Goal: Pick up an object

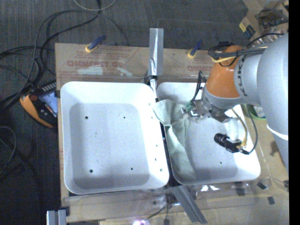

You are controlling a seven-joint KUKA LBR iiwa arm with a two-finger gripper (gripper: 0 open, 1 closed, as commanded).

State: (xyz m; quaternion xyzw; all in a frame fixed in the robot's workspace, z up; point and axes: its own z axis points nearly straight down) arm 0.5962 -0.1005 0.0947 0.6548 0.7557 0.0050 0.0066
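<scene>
Over right bin (243, 172): KUKA arm (262, 78) reaches in from right, orange band (222, 81) above wrist, gripper (197, 110) low near bin's upper-left part.
Task obj: pale green cloth (177, 139), crumpled, lies along left side of right bin; upper end bunched against the divide btw bins, lower end trails toward front wall.
Gripper vs cloth: tool end sits at or just beside cloth's upper-right edge; contact likely but can't confirm, wrist blocks the view.
Gripper state: can't tell if it's spread or clamped, so no claim it holds anything.
Other item: small black part w/ cable (227, 142) hangs off the arm, above bare bin floor, right of cloth.
Left bin (65, 125): white, few dark specks on floor, apart from the action.
Bench bkgd: cardboard sheet (108, 62) under bins, blue-yellow clamps (95, 43) at back edge, cables (33, 36) on floor at left.
Stage (est.): at the grasp pt or just short of it; lift not yet done.
Risk 1: pinch catches only a thin fold at the edge, so fabric slips out on lift.
Risk 2: cloth draped on the rim btw bins may snag and drag, pulling free of the grip.
Risk 3: pressing too low jams tool on bin floor w/o gathering fabric.
Risk 4: dangling cable could brush cloth and shift it.
</scene>
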